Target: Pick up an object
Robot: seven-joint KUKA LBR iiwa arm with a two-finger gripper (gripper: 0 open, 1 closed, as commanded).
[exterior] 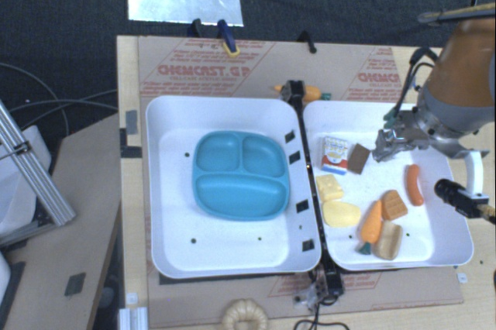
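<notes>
My gripper (pixel 381 147) hangs over the back of the right bin (pixel 457 243), reaching in from the right. A small brown block (pixel 358 158) lies just left of it, close to its tip; I cannot tell whether they touch. A white box with red and blue print (pixel 335 153) sits beside the block. Nearer the front lie a pale yellow wedge (pixel 328 186), a yellow oval piece (pixel 341 213), a carrot (pixel 371 221), an orange waffle piece (pixel 394 204), a red sausage (pixel 415 185) and a tan roll (pixel 387 241).
The left bin (pixel 167 243) holds a blue divided plate (pixel 239 175). A black divider with clips (pixel 306 181) runs between the bins. A black fitting (pixel 461 199) juts over the right bin's right rim. A yellow-orange item (pixel 310 94) lies behind the bins.
</notes>
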